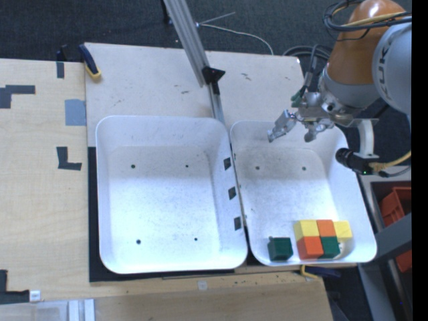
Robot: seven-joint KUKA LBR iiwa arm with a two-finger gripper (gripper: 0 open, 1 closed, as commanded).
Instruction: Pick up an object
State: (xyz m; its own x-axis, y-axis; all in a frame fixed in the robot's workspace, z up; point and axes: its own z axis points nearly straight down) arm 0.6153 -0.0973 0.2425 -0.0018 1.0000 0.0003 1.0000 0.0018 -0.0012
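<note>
Nearest, a green block [280, 248] and a multicoloured cube cluster [324, 238] sit at five o'clock in the right bin [348, 192]. At twelve o'clock above that bin, the gripper [292, 132] hovers, fingers spread, holding nothing.

Robotics lab or test cell, not home. Grey industrial arm [384, 52] with orange band reached over plywood bench [40, 199]. Two shallow white bins [160, 129] sat side by side on dark mat. Grey tape marks [75, 111] stuck on bench top. Aluminium rail [190, 35] slanted up from bench. Loose cables [364, 158] ran near arm. Dark carpet [100, 9] covered floor behind. Coloured test blocks [322, 238] lay in right bin.
</note>
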